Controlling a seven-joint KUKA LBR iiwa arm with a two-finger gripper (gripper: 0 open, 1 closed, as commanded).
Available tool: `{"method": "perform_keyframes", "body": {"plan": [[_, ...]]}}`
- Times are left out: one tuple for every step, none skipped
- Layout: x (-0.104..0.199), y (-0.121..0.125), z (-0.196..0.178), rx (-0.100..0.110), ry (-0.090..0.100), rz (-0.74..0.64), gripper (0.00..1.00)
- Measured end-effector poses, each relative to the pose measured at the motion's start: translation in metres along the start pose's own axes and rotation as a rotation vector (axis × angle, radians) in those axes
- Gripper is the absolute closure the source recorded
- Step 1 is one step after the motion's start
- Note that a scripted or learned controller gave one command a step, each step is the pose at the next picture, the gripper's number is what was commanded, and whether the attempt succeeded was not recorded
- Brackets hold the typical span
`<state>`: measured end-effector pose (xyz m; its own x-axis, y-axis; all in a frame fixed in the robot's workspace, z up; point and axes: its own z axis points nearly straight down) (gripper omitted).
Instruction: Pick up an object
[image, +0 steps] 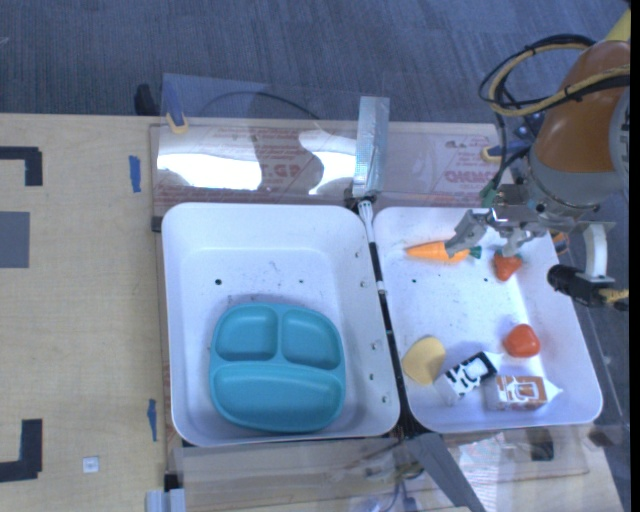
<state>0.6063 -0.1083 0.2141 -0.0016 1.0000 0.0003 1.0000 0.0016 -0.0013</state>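
Nearest the camera, along the front of the right bin (590, 400), lie the things that the task could still choose from: a small orange-and-white carton (521, 391) in the front corner, a black-and-white patterned block (468, 373) just beside it, a yellow rounded piece (424, 359) toward the divider, and an orange-red ball (521, 341) a little behind the carton. All of these rest on the bin floor, untouched as far as can be judged.

In the left bin (185, 250) a teal divided plate (277, 369) sits toward the front, well apart from the arm's working area.

Farther back in the right bin, a toy carrot (435, 251) lies on its side with its point toward the divider, and a small red piece (507, 266) sits close by to its right. The claw (492, 237) hangs over this far part of the bin, its two fingers spread apart, one near the thick end of the carrot and the other near the red piece. Nothing shows between the fingers, so the claw is open and holding nothing.

As a judgement, the task is at its approach stage: the arm is placed over the carrot's thick end, which looks the likely target, but no grasp is made and nothing is lifted. What remains is to settle on the object, close on it, and raise it clear of the bin floor. Whether a fingertip is touching the carrot cannot be told from this slant.

Beyond the bins, the table (70, 300) carries a clear sheet at the back edge.
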Motion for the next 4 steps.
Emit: {"method": "perform_keyframes", "body": {"plan": [[0.039, -0.048, 0.011, 0.001, 0.002, 0.172, 0.0], [0.016, -0.091, 0.079, 0.004, 0.001, -0.138, 0.0], [-0.034, -0.048, 0.075, -0.002, -0.001, 0.081, 0.0], [-0.091, -0.055, 0.106, 0.0, 0.002, 0.208, 0.0]]}}
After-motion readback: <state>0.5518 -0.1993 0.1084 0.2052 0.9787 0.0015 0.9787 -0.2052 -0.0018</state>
